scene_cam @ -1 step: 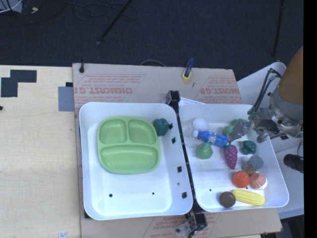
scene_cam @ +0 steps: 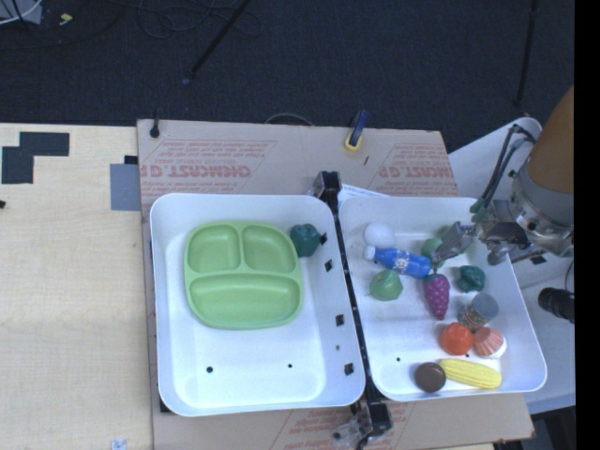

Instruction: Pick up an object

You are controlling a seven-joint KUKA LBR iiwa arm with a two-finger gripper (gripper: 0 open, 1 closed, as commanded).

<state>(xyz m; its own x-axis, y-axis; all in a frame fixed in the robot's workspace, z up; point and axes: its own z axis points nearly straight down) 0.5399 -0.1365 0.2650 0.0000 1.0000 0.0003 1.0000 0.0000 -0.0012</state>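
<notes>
Nearest the camera, along the front edge of the right bin (scene_cam: 525, 382), a yellow corn cob (scene_cam: 472, 373) lies beside a brown round piece (scene_cam: 430, 377). Just behind them sit an orange ball (scene_cam: 456, 338) and a peach-coloured shell shape (scene_cam: 489, 344), touching or nearly so. A small grey disc (scene_cam: 484, 306) lies a little further back, with a purple grape bunch (scene_cam: 436, 294) to its left. A dark green lump (scene_cam: 470, 277) sits just behind the disc, and a pale green lump (scene_cam: 385, 286) lies near the bin's left wall. A blue bottle (scene_cam: 403, 262) lies on its side behind it, with a white ball (scene_cam: 378, 235) just beyond.

The gripper (scene_cam: 457, 240) hangs low over the far right part of this bin, reaching in from the right. Whether its fingers are spread or closed cannot be told. The blue bottle lies just to the gripper's left, its right end close to a small green piece (scene_cam: 431, 247) beside the claw. The dark green lump lies just in front of the gripper.

In the left bin (scene_cam: 244, 387), a green divided plate (scene_cam: 244, 275) rests toward the back, and a dark teal lump (scene_cam: 305, 239) sits at its far right corner.
</notes>
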